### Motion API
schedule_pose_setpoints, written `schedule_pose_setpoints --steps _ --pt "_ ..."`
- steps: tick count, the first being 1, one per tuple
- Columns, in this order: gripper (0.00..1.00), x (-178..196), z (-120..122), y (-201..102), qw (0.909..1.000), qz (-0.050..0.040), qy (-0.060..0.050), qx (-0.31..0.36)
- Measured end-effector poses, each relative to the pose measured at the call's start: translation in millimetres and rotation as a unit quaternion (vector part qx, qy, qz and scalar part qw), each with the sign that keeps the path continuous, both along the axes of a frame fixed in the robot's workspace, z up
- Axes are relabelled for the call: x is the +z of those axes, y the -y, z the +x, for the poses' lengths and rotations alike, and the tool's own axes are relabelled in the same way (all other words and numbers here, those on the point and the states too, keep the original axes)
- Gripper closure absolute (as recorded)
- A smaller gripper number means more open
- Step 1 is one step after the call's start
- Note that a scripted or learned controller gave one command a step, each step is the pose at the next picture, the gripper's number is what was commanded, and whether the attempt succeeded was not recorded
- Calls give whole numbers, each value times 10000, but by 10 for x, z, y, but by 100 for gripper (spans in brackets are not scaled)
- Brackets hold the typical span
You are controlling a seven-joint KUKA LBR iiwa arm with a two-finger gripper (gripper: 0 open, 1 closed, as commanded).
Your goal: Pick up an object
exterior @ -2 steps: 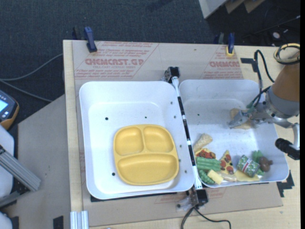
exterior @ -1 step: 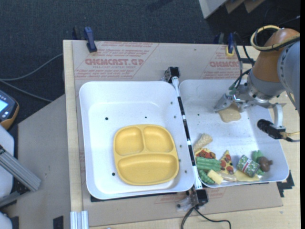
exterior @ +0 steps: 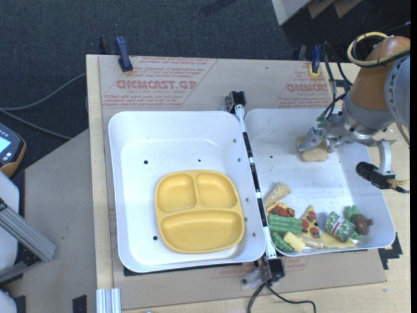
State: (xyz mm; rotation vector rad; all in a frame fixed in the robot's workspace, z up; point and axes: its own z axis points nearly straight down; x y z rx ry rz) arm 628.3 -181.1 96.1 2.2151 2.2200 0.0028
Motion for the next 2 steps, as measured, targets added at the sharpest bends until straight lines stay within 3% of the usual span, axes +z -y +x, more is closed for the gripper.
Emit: schedule_pose_setpoints --steps 1,2 --pt "100 -116 272 -527 9999 -10 -142 8" --pt "100 957 -175 -1139 10000 26 8 18"
